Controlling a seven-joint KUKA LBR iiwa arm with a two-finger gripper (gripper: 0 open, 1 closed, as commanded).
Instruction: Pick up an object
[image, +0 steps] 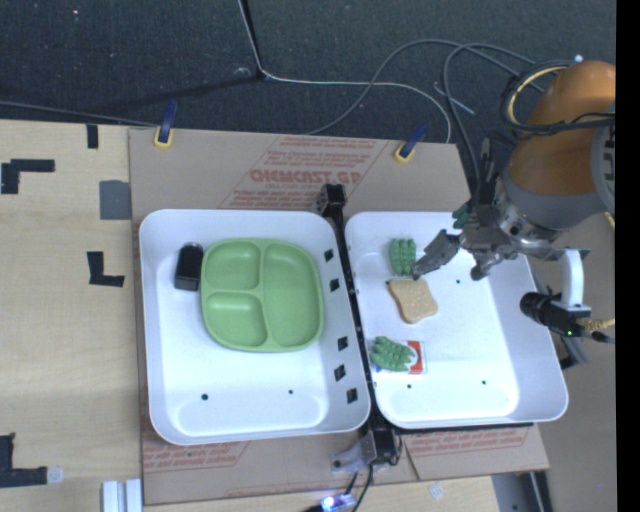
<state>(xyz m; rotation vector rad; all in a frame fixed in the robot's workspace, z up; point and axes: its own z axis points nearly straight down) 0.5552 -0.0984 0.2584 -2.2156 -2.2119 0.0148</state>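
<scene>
The counter (60, 330) carries a cardboard sheet (290, 170) on which two shallow white bins sit side by side. The left bin (165, 390) holds a green divided plate (263, 295) with three compartments, and a small black block (188, 267) lies just beside the plate's left edge. The right bin (500, 390) holds three small things: a tan slice of toy bread (413, 299) near the middle, a green ridged toy (402, 256) just above it, and a green leafy toy (390, 353) lying on a red-and-white card (417, 358) below. The grey arm (555, 150) reaches in from the right. Its end effector (456, 258) hangs over the right bin with its two fingers spread apart and nothing between them, the left finger (433, 255) close to the ridged toy and the bread.
</scene>
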